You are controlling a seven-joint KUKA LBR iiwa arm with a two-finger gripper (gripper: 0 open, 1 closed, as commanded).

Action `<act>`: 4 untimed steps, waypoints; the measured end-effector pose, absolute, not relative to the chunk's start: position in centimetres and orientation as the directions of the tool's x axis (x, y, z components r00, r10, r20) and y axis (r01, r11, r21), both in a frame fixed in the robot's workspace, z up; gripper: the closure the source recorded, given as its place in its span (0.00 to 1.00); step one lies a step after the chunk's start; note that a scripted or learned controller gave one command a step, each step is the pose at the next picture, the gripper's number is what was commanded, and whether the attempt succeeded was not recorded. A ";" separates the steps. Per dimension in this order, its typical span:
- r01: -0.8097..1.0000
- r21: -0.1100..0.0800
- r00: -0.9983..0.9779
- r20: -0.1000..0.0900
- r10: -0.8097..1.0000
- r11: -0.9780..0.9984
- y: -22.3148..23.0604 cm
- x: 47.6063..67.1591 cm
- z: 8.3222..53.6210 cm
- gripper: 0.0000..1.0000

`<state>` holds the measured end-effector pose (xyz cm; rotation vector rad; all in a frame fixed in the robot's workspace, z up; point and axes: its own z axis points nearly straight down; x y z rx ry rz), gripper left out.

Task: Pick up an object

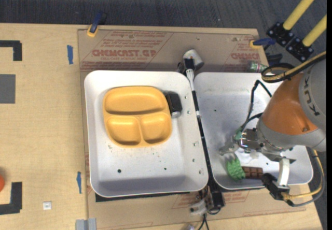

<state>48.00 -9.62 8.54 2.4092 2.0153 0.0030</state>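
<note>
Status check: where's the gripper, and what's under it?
Gripper low in right bin, finger state unclear. Green studded block beside it, not held. Yellow divided tray in left bin.

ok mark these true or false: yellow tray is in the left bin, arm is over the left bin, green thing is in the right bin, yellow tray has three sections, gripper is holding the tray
1. The yellow divided tray lies in the left bin. True.
2. The arm is over the left bin. False: it is over the right bin.
3. A green studded object lies in the right bin. True.
4. The tray has three compartments. True.
5. The gripper holds the tray. False: it is in the right bin, apart from the tray.
</note>
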 end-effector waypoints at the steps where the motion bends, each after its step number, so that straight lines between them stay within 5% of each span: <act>1: 0.984 0.005 0.178 0.001 0.984 -0.178 -9.6 48.1 9.6 1.00; 2: 0.984 0.004 0.178 0.001 0.984 -0.178 -9.6 48.1 9.6 0.00; 4: 0.987 0.003 -0.160 -0.001 0.987 0.160 -12.1 52.9 8.6 0.00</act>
